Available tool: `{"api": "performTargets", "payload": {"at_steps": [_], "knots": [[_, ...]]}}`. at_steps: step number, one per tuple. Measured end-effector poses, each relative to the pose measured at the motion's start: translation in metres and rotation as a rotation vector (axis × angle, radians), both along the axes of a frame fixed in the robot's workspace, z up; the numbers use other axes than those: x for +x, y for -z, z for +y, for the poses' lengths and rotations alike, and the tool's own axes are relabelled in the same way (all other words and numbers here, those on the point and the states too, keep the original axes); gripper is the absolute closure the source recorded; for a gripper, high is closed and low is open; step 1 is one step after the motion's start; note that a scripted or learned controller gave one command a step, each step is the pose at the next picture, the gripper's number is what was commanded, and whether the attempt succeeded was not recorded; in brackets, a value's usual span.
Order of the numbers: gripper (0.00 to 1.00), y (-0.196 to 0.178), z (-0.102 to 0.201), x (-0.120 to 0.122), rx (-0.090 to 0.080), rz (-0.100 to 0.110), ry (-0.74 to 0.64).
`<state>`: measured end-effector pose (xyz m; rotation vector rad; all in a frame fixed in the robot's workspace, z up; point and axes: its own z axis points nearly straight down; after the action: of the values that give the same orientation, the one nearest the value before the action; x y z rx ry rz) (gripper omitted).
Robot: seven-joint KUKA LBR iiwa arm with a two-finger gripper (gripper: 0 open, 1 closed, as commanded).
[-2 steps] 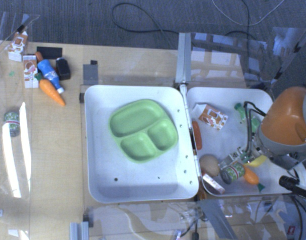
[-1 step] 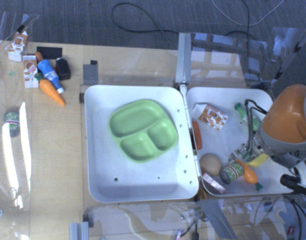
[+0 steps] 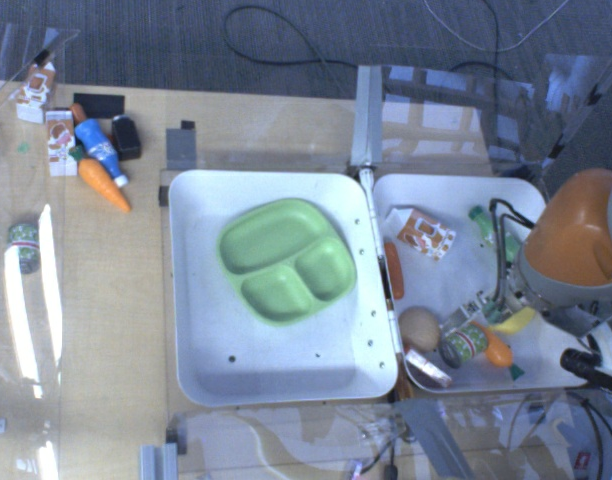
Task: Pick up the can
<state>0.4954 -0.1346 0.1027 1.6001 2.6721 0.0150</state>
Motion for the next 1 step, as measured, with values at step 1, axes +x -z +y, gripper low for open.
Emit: {"api": "performTargets", "payload": {"at_steps": [1], "knots": [[0.00, 0.0133, 0.0247, -0.0041, 0.004, 0.012, 0.112]]}}
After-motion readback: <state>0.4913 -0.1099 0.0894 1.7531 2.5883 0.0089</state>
